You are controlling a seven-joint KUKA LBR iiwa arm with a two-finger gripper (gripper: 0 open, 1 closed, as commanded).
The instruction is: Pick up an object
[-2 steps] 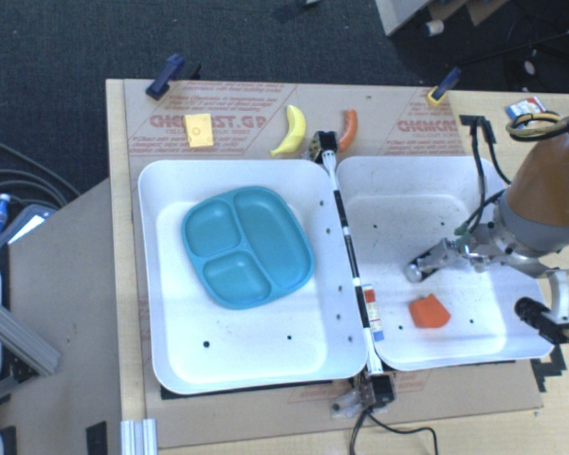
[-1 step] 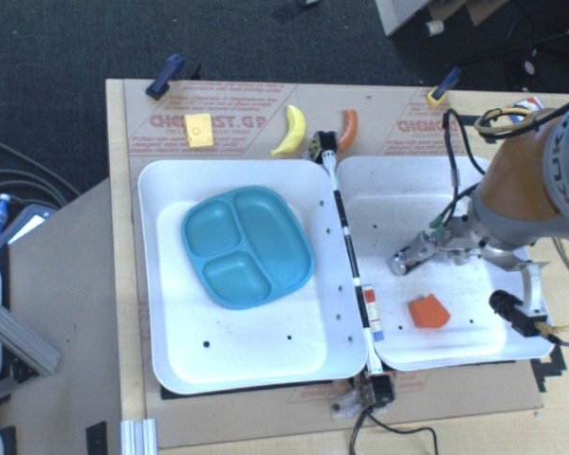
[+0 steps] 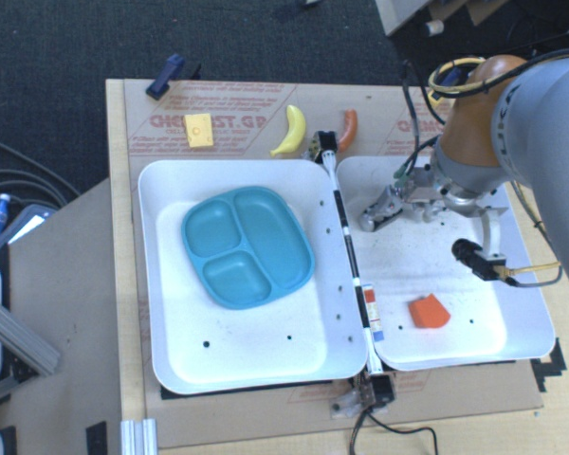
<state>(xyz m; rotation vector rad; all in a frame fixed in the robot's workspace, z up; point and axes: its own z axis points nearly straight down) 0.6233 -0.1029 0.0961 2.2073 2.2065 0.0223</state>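
While the arm (image 3: 512,112) reaches in from the right of the camera view, its gripper (image 3: 384,211) hangs over the upper part of the right bin (image 3: 455,349), near the divider. Are the fingers parted or closed? From this slant I cannot tell, and nothing shows between them. The likely target, an orange wedge-shaped block (image 3: 429,312), lies on the right bin's floor toward the near edge, down the view and slightly right of the gripper, well apart from it. Its long axis runs roughly left to right, the taller end pointing up-right. A blue divided plate (image 3: 247,245) sits in the left bin (image 3: 171,330); a banana (image 3: 289,131) rests on the table beyond.
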